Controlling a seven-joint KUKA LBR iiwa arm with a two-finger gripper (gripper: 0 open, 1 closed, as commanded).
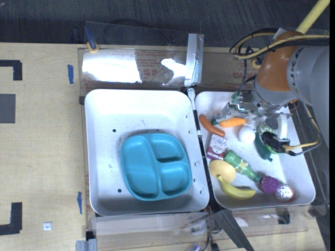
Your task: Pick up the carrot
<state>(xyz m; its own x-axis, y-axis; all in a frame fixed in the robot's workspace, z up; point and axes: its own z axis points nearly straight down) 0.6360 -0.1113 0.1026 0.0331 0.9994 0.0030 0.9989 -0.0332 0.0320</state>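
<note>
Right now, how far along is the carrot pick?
Done: the arm has reached into the right bin, and the claw sits just above the carrot. In hand: nothing that I can confirm; the carrot looks to be lying on the bin floor beside the white egg and the sausage. Left: close on the carrot and lift it out.

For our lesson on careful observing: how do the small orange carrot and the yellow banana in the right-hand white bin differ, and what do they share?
The small orange carrot is orange and nearly straight; the yellow banana is yellow and curved. The carrot looks shorter and thinner than the banana. The carrot lies near the bin's far end, close under the arm's pincer; the banana lies near the front edge. Both lie flat in the right-hand white bin.
</note>
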